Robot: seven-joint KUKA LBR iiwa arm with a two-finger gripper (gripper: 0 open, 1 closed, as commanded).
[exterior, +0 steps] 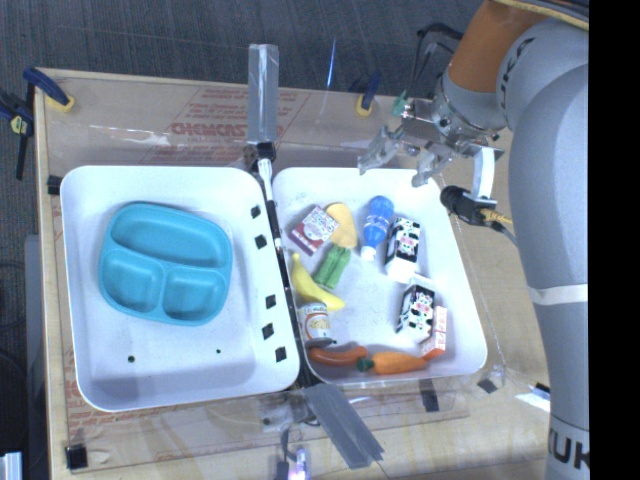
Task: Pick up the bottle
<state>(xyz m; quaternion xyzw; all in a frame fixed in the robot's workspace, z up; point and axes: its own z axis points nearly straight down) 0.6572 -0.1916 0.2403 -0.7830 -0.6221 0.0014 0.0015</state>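
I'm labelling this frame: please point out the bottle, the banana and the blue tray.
bottle (376,220): camera view, its blue body.
banana (312,286): camera view, mid-curve.
blue tray (165,262): camera view, centre divider.

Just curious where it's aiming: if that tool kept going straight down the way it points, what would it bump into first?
Probably the far rim of the right white bin, just behind the blue plastic bottle, though depth is hard to judge from this slant.
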